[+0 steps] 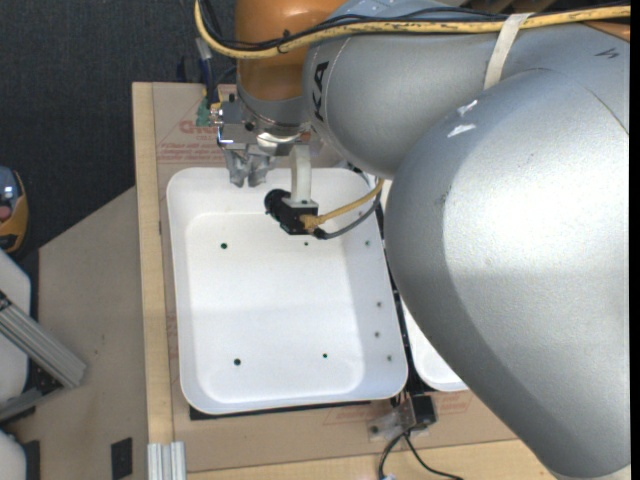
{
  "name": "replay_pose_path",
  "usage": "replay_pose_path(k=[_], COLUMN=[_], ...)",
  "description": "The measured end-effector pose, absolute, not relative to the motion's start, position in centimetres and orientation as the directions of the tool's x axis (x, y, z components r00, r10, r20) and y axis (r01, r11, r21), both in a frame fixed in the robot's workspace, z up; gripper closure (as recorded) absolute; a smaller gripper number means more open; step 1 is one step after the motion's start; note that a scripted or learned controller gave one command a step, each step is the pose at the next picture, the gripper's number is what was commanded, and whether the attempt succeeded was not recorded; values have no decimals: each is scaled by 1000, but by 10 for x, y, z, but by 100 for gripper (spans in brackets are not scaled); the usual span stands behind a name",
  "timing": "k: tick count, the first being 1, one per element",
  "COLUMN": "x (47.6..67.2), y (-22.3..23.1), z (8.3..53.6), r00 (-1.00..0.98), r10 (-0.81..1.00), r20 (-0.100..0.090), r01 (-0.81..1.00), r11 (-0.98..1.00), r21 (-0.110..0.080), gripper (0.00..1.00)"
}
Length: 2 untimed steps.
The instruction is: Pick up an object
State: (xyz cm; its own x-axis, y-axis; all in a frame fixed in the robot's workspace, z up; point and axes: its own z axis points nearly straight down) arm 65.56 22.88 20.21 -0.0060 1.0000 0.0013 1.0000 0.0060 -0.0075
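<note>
Gripper (247,173) poised over the far edge of the left bin (200,368); finger opening cannot be told, no object visibly held.

— What lies there for you to pick?
— You see the left bin (186,268), white and shallow, with four dark dots on its floor. The arm (500,218) hides most of the right bin (436,372).

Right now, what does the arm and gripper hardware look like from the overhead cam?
The arm is bulky, rounded grey casing with an orange band above the wrist and dark lettering on the grey link. A yellow cable runs along it, held by a pale strap. The gripper is small, grey metal, with a black fitting and cable beside it.
</note>
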Motion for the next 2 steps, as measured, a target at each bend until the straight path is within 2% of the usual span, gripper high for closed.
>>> replay_pose_path(k=[1, 2], x=[628, 637], y=[141, 43], z=[274, 288], r00=[7, 10], r10=[1000, 1000], r20=[-1, -5], r01=[1000, 1000], r11=[-7, -10], r21=[3, 4], gripper=[100, 100])
